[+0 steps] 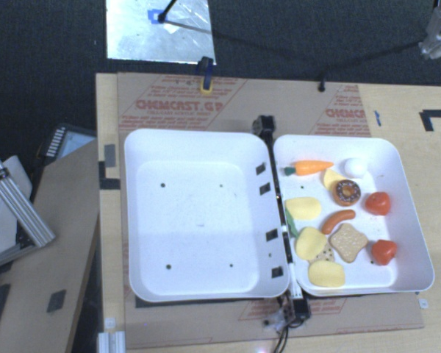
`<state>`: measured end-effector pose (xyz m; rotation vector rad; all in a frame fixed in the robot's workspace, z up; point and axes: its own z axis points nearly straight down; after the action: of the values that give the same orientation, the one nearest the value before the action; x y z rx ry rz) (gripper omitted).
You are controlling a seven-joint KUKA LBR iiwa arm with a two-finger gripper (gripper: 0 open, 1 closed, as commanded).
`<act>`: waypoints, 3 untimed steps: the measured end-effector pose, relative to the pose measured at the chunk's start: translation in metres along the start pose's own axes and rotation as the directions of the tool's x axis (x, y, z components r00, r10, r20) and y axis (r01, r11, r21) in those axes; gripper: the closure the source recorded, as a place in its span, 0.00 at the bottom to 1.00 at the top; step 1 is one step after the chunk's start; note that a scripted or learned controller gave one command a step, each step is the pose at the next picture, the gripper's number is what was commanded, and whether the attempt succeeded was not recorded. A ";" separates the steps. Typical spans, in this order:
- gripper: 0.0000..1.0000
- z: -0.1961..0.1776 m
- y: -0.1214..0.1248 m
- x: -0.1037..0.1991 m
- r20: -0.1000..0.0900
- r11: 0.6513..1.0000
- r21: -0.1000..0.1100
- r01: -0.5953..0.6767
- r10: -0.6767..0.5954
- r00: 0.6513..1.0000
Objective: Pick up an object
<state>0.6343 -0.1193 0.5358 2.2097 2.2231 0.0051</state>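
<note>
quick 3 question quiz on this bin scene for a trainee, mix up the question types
1. True or false: all the toy food lies in the right bin.
2. Which item touches the cracker? A) carrot B) sausage C) white egg
3. Fill in: the chocolate donut lies directly below the ____.

Key
1. True; the left bin holds none of it.
2. B
3. white egg
</note>
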 end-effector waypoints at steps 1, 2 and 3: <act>1.00 0.001 0.035 -0.018 0.000 1.000 0.003 -0.004 0.004 1.000; 1.00 -0.002 -0.086 -0.027 -0.003 1.000 0.005 -0.009 0.009 1.000; 1.00 0.001 -0.029 -0.051 0.000 1.000 0.003 -0.006 0.006 1.000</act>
<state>0.6059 -0.1707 0.5349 2.2172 2.2182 0.0018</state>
